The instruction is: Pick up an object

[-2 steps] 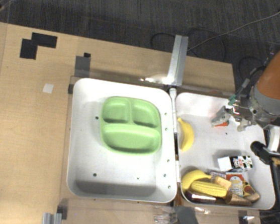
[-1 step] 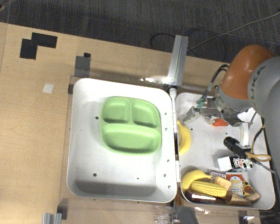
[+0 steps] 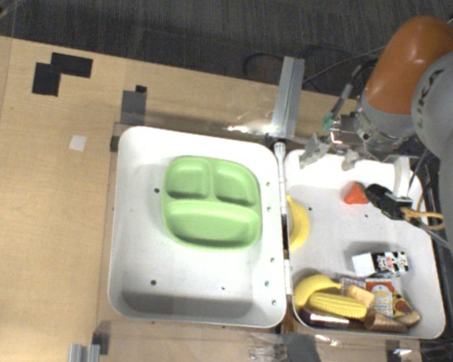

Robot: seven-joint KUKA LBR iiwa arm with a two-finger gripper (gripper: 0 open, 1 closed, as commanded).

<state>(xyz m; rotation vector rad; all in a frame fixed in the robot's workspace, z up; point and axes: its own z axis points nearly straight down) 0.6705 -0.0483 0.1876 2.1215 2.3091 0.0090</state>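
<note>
As seen at the end effector (image 3: 331, 154), poised over the back left corner of the right bin (image 3: 330, 234): spread open, with two pale fingers (image 3: 313, 149) well apart and nothing pinched between them. Hangs from the grey arm with its orange band (image 3: 410, 55), reaching in from the right. Touches none of the loose objects. Nearest, on the bin floor toward the front and a little to the right: a small orange-red piece (image 3: 356, 194), near but apart. Next, against the wall shared with the other bin: a yellow rounded piece (image 3: 297, 224). Further forward, mid-floor: a white box (image 3: 363, 261) just beside a small black-and-white pack (image 3: 391, 260). Heaped at the front of the same bin, all touching: a banana (image 3: 314, 287), an ear of corn (image 3: 336, 305), a red printed packet (image 3: 382, 299) and a brown piece (image 3: 396, 321) at the right end, too jumbled to name more closely. Across the wall, in the left bin (image 3: 133, 275): a green divided plate (image 3: 212, 201), lying flat near the middle, well apart from the end effector. Under both bins: a pale wooden worktop (image 3: 31, 234) with black marks (image 3: 59, 72) at its far left.
</note>
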